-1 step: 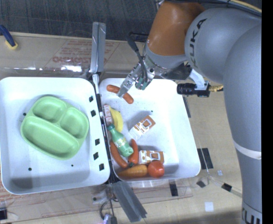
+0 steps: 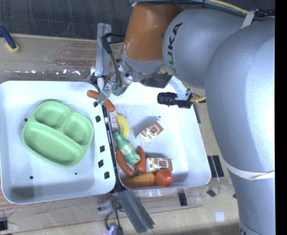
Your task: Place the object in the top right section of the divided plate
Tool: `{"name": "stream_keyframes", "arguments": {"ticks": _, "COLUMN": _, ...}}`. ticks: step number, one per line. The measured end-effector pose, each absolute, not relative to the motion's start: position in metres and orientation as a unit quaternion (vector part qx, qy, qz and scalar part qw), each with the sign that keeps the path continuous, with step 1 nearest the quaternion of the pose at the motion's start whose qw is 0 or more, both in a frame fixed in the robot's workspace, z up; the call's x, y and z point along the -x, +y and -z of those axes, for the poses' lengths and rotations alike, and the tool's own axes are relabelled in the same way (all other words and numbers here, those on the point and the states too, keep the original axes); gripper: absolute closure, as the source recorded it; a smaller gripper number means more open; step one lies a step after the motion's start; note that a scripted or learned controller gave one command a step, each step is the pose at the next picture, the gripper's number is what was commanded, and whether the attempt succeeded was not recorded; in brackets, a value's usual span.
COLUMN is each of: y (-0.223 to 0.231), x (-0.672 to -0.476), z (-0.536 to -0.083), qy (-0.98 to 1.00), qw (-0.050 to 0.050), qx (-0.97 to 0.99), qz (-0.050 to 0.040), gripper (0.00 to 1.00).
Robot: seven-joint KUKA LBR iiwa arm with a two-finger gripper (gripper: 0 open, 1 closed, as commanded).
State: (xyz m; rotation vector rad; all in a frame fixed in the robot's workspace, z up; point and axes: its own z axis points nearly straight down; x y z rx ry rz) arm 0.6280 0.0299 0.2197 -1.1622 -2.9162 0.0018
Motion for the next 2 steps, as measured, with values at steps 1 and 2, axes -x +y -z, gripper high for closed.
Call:
{"name": "stream_keyframes", "arguments": {"ticks": 1, "y": 0.0602, "x": -0.6075, "z": -0.1918, "qy": -0.956, "qw": 0.001, "qx": 0.295, "qz": -0.0007, "gripper": 1.0}}
{"name": "stream_keyframes", "arguments": {"ticks": 2, "y": 0.06, "x": -0.6076, "z": -0.1918, "qy": -0.956, "qw": 0.001, "qx": 0.295, "qz": -0.0007, "gripper": 0.0}}
